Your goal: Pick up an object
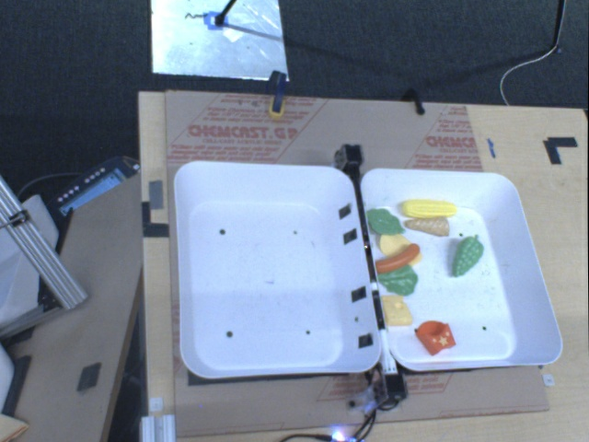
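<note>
The right bin (529, 274) holds several toy foods. A yellow corn cob (429, 208) lies at the back, with a tan piece (428, 226) just in front of it. A green leaf (383, 221) and a pale yellow piece (393, 244) sit near the divider. A red-orange sausage (398, 260) lies across a second green leaf (401, 281). A dark green pepper-like piece (467, 255) lies to the right. A yellow wedge (398, 312) and a red piece (435, 337) sit near the front.
The left bin (267, 274) adjoins the right one along a black clipped divider (363, 256). Both rest on a cardboard sheet (248, 127). A metal plate (218, 24) lies on the dark floor behind. Equipment stands at the left (37, 256).
</note>
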`<state>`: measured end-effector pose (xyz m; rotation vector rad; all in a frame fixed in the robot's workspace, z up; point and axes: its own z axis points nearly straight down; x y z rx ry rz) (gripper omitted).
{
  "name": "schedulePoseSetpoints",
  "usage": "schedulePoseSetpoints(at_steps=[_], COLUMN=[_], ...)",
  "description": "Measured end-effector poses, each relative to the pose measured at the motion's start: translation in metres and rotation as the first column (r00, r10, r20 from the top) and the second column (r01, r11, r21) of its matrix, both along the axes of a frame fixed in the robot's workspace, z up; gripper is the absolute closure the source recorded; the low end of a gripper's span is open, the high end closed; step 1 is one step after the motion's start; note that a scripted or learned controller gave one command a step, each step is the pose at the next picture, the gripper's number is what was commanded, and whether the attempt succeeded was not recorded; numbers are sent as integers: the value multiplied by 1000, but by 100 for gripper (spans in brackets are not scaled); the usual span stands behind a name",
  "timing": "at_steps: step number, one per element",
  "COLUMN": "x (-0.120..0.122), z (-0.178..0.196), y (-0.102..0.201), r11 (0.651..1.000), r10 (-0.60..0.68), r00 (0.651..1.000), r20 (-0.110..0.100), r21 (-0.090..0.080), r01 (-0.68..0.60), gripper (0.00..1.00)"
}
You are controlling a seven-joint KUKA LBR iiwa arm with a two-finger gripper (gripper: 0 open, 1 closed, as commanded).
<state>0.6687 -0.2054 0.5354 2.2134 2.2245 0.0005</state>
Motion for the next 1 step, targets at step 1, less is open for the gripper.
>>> schedulePoseSetpoints(at_steps=[1], x=[0], z=[0], y=[0], r11=[1000], r10=[0], r00=[1000], r20=[0], r21=[0], r01=[0], gripper=[100])
